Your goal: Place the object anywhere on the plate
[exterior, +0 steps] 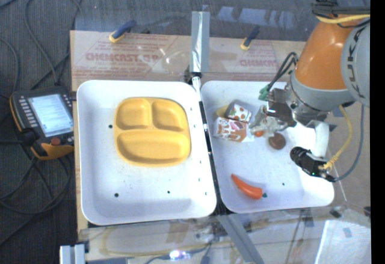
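A yellow plate (153,130) with three compartments lies in the left bin (99,196). In the right bin (295,193), my gripper (269,121) hangs low over a cluster of small objects near the bin's middle. Just left of it lie two white cartons with red print (232,122). A small orange piece (258,133) and a brown round object (277,141) sit right under and beside the gripper. An orange carrot-like toy (248,186) lies alone toward the bin's front. The arm's body hides part of the cluster.
A black cable plug (304,160) on a yellow cord hangs from the arm over the right bin's right side. A metal divider (198,46) stands between the bins at the back. A teach pendant (45,115) rests left of the bench.
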You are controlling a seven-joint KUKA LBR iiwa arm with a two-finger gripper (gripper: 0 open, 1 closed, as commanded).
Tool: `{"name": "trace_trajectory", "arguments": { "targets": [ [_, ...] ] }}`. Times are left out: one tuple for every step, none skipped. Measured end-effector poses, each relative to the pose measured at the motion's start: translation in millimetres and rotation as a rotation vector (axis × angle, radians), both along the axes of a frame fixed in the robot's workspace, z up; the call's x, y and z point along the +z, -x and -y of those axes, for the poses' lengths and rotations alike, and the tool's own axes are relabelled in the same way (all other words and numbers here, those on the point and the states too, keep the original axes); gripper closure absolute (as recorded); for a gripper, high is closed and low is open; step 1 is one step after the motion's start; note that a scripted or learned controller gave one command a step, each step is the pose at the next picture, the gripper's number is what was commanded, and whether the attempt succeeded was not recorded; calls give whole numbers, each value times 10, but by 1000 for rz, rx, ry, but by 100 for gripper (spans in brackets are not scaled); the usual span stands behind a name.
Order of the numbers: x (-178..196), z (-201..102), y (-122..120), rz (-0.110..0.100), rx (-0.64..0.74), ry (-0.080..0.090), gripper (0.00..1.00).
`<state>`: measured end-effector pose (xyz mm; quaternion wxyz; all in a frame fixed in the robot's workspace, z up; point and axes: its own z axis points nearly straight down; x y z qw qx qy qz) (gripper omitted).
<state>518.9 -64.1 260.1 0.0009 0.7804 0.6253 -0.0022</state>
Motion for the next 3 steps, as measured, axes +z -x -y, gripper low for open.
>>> {"name": "trace_trajectory", "arguments": {
  "targets": [
    [63,-1109,29,-1,152,-4,100],
    [-261,-1474,-770,-2,352,-2,100],
    [-259,-1472,-772,-1,351,-1,0]
  ]
}}
